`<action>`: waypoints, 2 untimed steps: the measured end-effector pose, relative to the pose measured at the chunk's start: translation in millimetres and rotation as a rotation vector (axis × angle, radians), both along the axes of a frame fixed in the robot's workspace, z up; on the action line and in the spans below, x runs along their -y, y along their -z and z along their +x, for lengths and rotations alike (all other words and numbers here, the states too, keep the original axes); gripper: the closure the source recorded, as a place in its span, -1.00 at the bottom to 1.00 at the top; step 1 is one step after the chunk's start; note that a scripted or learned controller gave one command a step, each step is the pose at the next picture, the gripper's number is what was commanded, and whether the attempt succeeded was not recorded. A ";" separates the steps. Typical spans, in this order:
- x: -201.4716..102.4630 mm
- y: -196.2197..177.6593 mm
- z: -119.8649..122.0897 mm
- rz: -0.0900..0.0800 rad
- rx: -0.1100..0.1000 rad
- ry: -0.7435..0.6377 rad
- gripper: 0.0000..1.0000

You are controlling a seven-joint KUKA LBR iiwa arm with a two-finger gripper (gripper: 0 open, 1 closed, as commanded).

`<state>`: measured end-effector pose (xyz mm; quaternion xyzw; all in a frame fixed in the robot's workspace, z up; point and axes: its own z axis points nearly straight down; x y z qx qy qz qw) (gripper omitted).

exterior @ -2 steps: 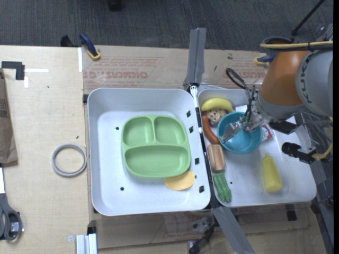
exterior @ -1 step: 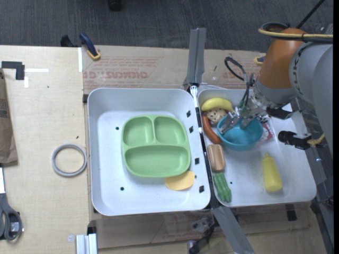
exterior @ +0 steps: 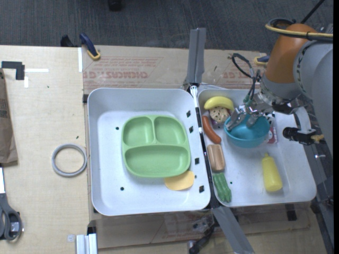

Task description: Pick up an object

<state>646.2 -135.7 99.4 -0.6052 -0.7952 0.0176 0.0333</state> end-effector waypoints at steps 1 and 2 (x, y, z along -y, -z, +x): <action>1.7 -6.2 4.9 -0.014 0.031 0.000 1.00; 0.3 -5.7 4.7 -0.011 0.029 -0.001 -1.00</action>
